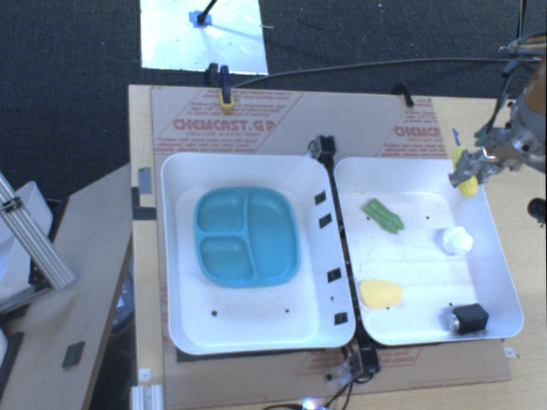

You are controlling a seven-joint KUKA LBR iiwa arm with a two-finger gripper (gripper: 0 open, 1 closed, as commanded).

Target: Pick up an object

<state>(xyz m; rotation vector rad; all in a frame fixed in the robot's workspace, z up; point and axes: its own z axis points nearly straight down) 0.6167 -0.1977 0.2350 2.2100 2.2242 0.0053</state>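
Observation:
The right bin [427, 186] holds a green oblong object [383, 215], a small white object [456, 241], a flat yellow object [380, 294] and a black block [469, 319] in the near right corner. My gripper [475, 167] hangs over the far right rim of this bin, up and to the right of the white object. A small yellow piece [467, 186] shows just under the gripper at the rim. I cannot tell whether it is held or fixed to the bench.
A blue divided plate [248, 236] lies in the left bin [184, 297]. Black clips [329, 248] run along the wall between the bins. A blue and yellow clamp [224, 88] stands behind the left bin. A cable [359, 62] crosses the back.

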